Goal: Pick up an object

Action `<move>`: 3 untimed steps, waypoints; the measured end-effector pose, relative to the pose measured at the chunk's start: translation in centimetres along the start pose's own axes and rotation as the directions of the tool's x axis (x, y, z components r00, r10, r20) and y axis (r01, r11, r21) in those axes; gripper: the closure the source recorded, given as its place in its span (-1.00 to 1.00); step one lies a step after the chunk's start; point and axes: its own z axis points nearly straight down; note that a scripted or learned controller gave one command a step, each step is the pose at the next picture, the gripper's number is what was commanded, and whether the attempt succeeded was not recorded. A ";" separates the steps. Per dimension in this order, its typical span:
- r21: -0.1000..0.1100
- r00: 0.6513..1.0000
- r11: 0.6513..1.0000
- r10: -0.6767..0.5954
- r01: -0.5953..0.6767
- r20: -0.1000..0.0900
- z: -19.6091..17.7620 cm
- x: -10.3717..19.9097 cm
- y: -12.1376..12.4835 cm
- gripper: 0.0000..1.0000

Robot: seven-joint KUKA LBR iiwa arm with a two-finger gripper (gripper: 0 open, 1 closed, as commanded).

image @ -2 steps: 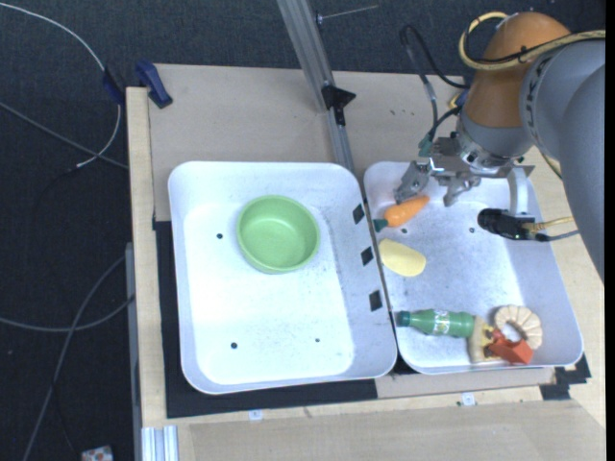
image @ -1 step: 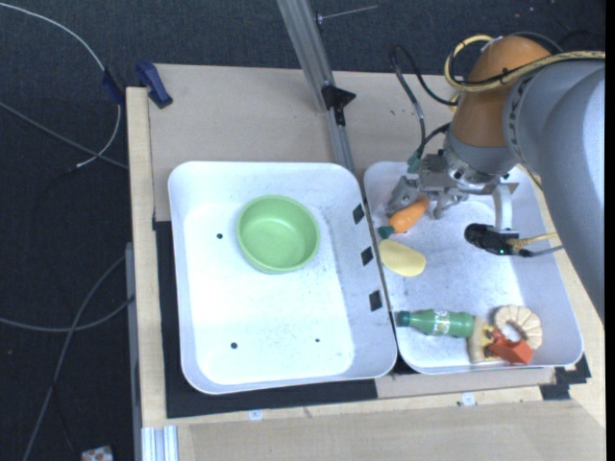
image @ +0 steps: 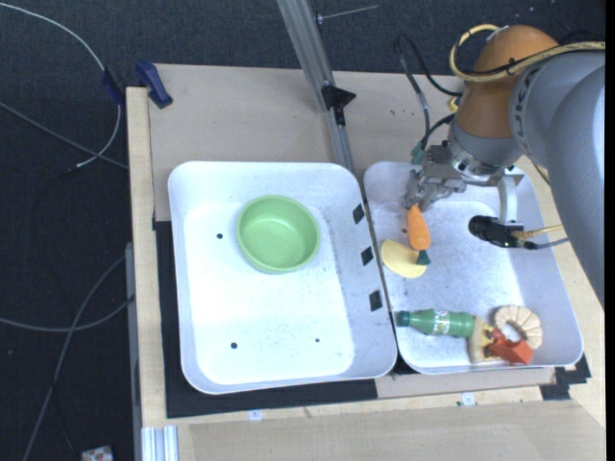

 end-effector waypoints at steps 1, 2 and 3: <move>-0.014 1.000 1.000 -0.001 0.001 0.005 -6.3 -0.5 0.7 1.00; -0.016 1.000 1.000 -0.003 0.003 0.005 -12.1 -0.4 0.8 1.00; 0.003 1.000 1.000 -0.006 0.006 -0.001 -12.3 5.7 -0.9 1.00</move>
